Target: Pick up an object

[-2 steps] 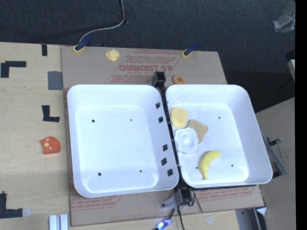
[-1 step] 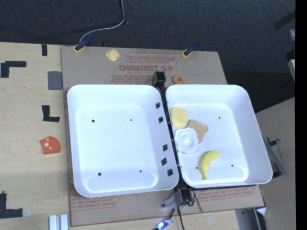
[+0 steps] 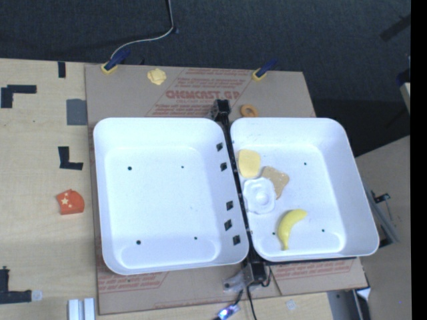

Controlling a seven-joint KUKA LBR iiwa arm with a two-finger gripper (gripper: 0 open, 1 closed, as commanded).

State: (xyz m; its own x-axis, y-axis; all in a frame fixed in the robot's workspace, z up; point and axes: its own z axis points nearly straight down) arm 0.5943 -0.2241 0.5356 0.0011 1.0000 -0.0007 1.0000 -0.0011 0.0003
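Note:
In the right bin [image 3: 333, 145] lie several small objects near its left wall. A pale yellow block [image 3: 249, 163] sits uppermost, with a tan flat piece [image 3: 277, 179] just right of it. Below them rests a white round item [image 3: 259, 196], hard to tell apart from the bin floor. A yellow banana [image 3: 289, 225] lies toward the front of the bin.
The left bin [image 3: 160, 139] stands beside the right one on a cardboard sheet. A yellow lump [image 3: 157, 77] and an orange ring [image 3: 248, 111] lie on the cardboard behind the bins. A red object [image 3: 71, 202] sits on the bench at the left.

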